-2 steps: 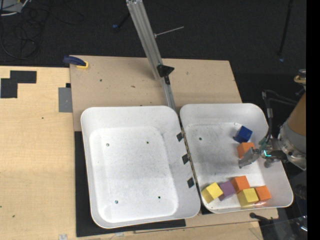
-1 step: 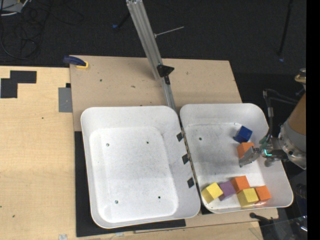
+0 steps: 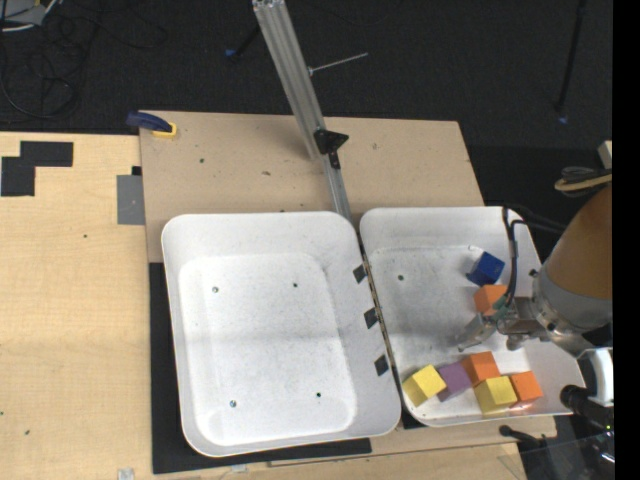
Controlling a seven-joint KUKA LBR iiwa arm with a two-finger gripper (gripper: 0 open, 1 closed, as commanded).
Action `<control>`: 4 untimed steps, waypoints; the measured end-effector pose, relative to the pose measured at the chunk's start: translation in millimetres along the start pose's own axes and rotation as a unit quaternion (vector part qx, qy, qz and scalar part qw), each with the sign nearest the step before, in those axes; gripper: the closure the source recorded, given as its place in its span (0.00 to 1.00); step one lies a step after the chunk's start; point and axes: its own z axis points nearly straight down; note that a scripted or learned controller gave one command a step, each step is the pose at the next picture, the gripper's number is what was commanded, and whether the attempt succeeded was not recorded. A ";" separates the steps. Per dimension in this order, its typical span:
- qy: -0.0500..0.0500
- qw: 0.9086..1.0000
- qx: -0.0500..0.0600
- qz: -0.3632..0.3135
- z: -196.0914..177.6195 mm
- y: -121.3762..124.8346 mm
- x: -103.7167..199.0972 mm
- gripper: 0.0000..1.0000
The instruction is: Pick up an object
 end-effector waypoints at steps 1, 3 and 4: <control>-0.001 1.000 -0.004 0.001 43.3 0.9 0.3 0.00; -0.002 1.000 -0.005 -0.002 -10.2 1.6 2.2 1.00; -0.002 1.000 -0.006 -0.001 -57.4 9.2 -3.8 1.00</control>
